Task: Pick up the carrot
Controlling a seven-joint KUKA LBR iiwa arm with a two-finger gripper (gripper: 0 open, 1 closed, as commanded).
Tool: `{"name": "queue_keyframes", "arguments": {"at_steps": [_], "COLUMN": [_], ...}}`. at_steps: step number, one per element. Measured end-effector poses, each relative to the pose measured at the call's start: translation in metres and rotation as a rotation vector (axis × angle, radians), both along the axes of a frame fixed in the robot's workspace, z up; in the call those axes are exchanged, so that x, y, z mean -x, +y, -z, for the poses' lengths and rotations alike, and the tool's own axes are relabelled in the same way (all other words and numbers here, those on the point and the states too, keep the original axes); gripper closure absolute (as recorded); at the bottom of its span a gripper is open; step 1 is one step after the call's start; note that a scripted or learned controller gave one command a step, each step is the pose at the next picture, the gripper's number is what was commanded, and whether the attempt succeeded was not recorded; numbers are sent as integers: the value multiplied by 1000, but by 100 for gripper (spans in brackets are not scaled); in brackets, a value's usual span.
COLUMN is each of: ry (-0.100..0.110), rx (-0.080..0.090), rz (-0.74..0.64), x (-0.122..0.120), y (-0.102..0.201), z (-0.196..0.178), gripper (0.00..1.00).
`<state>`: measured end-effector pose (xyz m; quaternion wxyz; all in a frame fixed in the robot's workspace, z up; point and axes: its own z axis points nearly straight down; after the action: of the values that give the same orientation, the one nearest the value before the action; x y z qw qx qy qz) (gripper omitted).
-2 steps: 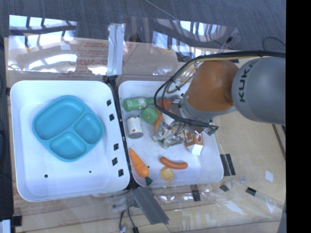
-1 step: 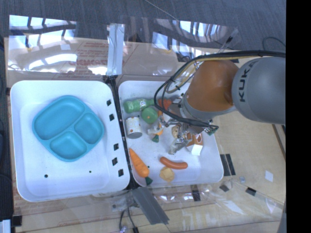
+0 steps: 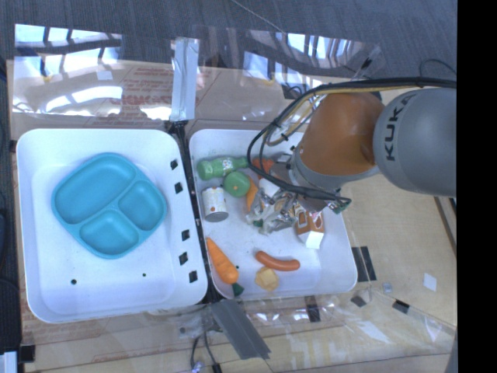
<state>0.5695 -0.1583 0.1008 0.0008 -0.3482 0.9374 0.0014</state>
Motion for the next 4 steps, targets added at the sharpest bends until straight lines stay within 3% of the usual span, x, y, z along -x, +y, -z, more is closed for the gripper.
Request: {"name": "queue_keyframes", "arguments": {"at_steps": [1,2,3,4], "ry": [0,-5,-8,-11], "rx": [0,14,9,6], "rz": [0,45,38,-118], "x": [0,-20,-21,1], "y": [0,31,36,38], "z": [0,6,-4,-139], "gripper": [0,0,100,100]}}
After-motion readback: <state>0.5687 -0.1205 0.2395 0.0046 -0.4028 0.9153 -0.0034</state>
